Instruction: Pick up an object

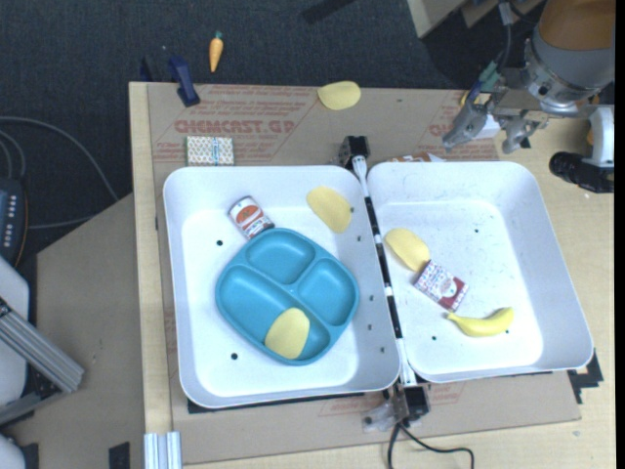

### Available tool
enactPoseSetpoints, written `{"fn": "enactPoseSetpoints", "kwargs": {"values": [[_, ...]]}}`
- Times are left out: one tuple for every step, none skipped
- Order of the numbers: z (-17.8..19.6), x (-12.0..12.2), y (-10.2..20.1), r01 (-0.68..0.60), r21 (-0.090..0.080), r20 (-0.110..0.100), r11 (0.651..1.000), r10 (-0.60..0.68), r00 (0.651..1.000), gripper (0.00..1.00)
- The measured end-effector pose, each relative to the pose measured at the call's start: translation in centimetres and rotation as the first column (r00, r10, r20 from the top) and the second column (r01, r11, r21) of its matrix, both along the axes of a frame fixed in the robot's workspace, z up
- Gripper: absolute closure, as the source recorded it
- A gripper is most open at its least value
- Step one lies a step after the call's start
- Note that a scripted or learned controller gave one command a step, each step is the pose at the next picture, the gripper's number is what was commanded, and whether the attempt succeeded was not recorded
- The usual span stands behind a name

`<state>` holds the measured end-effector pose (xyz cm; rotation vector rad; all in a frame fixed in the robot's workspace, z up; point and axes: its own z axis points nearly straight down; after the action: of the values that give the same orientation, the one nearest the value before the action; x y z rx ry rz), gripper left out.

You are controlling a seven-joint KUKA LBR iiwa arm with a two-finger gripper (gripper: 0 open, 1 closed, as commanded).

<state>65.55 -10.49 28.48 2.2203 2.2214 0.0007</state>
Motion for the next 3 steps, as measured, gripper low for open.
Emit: {"fn": "enactPoseSetpoints", "kwargs": {"values": [[-9.9,-8.6,-3.0,0.002,0.000,-0.002,1.000,-0.002,1.000,0.00],[-16.0,-13.7,-2.2,0.001,0.001,-0.002,1.000,-0.001,1.000,0.00],[-20.1,-15.9,-0.4,0.001,0.001,-0.002,1.000,-0.001,1.000,0.00]]}}
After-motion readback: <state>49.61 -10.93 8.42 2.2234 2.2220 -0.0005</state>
